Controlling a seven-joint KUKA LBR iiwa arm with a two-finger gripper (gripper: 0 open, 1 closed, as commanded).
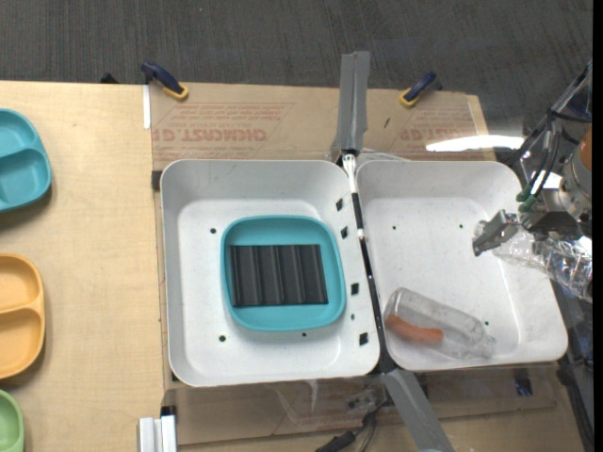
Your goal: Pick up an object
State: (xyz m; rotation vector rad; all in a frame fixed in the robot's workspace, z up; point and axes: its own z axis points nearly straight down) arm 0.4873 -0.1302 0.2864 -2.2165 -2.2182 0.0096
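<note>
Two white bins (188,252) sit on a cardboard-covered bench (236,125); pincer (492,234) state: cannot tell.

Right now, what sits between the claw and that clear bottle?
Only bare white floor of the right bin, seen from the overhead camera, separates the gripper from the bottle.

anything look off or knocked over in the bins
The clear bottle in the right bin lies on its side near the front wall, with something orange inside. The teal tray sits flat in the left bin.
</note>
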